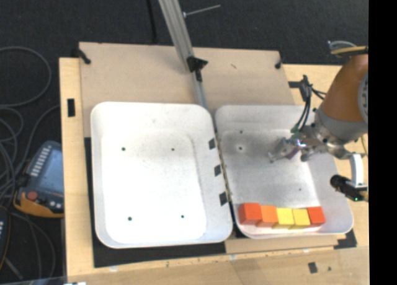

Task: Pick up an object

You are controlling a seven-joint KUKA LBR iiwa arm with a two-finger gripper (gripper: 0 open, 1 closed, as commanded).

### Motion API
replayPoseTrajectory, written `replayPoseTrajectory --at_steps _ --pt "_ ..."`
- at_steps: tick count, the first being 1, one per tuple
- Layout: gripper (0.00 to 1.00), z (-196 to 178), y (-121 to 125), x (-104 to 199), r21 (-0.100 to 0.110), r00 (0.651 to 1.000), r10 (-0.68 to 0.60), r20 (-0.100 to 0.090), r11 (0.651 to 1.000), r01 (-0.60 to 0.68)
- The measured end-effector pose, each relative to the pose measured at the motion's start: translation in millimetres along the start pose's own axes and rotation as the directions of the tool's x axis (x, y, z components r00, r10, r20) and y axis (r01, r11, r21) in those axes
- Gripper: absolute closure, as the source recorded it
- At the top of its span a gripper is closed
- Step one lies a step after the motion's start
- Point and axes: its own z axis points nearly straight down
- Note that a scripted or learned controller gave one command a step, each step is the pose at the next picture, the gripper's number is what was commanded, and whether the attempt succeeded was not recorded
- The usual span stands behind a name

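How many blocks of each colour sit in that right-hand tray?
Orange blocks: 3 (two at the left end, one at the right end)
Yellow blocks: 2
Total: 5, in one row along the near wall of the right bin.

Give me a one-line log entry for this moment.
gripper: above right bin | blocks: row at near wall, untouched | pick: not yet done

The table is pale wood with a brown board across its top. Two shallow white bins lie on it side by side, touching: the left bin and the right bin. A metal rail rises aslant from the board's far middle.
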Motion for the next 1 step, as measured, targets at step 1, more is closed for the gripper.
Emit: replayPoseTrajectory --at_steps 1 --pt "0.0 16.4 49.7 -10.7 -0.019 1.0 0.0 0.005 1.0 0.0"
